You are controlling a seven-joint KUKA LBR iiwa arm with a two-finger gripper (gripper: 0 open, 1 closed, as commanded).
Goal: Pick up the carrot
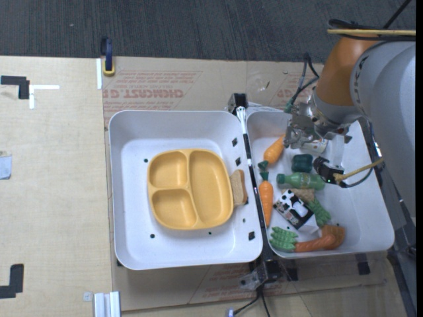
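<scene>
On the light wood desk (53, 210) sit two white bins side by side. The left white bin (125, 243) holds a yellow plastic plate with three parts (190, 189), and a brown slice of toy bread (239, 187) leans at its right edge. The right white bin (370, 223) holds the toys. A long orange carrot with a green top (266, 200) lies along its left wall. A short orange carrot (273, 152) lies higher up, just beside the metal tool (305, 136). The tool hangs low over the bin, and I cannot tell how it is set or if it has hold of anything. A green toy bottle (301, 180) lies near it.
</scene>
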